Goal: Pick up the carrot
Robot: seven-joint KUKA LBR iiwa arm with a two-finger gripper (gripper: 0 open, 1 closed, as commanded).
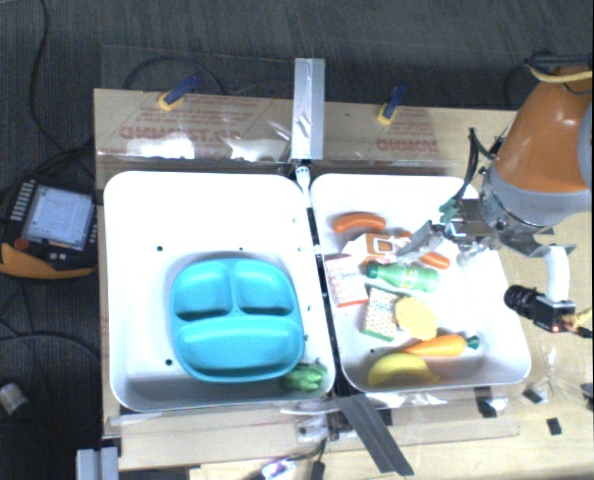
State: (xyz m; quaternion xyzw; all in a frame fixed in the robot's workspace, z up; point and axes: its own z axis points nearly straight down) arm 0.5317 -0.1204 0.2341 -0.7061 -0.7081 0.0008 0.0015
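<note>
Carrot [437, 346] in rt bin [497, 298], gripper [424, 240] above.

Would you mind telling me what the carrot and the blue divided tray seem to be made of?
The carrot looks like moulded plastic toy food: uniform orange, a smooth surface and a small green tip. The blue divided tray also looks like plastic, with an even turquoise colour, rounded moulded compartments and a soft semi-matte sheen. The view is too coarse to rule out rubber or foam.

The grey arm [537, 183], orange-banded above the wrist, reaches in from the right over the right bin's [497, 298] far edge, its gripper [424, 240] angled leftward and down.
</note>
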